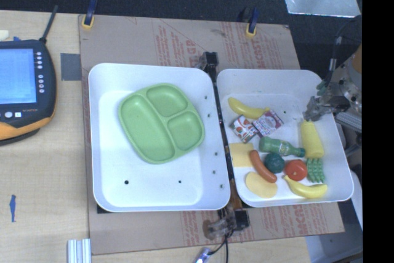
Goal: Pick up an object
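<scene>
A robot gripper [317,106] hangs over the far right rim of the right white bin [280,78], just above a yellow corn cob [312,139]; whether its fingers are apart or together cannot be told, and nothing shows between them. No object is lifted yet. The corn cob looks the easiest pick: it lies nearest the gripper, along the bin's right wall, so a straight drop with the fingers set across its narrow width should serve. The wall just beside it may crowd one finger. Left of the corn cob lie a green bottle [280,146], a red tomato [296,169] and a green pea pod [315,170], close enough to be nudged. Further left of it sit a banana [245,108], two small red-and-white packets [256,125], a sausage [262,166] and a second banana [307,190] at the near rim. Well left of the corn cob, the left white bin [104,188] holds a green divided plate [160,123]. A handheld control tablet [23,88] rests at the bench's left edge.
</scene>
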`<action>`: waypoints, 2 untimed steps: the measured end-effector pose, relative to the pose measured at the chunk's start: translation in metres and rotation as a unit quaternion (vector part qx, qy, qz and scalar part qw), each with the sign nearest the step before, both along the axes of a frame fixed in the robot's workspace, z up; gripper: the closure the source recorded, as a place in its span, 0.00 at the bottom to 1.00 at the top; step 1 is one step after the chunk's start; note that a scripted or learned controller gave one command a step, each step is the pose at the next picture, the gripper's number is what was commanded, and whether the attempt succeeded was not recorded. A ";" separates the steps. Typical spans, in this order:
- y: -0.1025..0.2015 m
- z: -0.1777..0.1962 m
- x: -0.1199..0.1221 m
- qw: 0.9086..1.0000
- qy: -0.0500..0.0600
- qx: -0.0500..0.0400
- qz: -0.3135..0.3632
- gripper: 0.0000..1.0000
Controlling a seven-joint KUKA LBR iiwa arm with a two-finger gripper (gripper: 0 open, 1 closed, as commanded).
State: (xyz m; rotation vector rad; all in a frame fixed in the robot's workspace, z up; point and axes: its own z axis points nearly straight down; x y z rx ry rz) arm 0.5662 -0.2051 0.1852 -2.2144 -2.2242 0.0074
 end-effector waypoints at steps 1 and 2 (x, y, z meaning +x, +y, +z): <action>0.026 -0.077 0.065 1.000 0.000 0.000 0.001 0.00; 0.023 -0.003 0.091 1.000 -0.002 0.000 0.000 0.00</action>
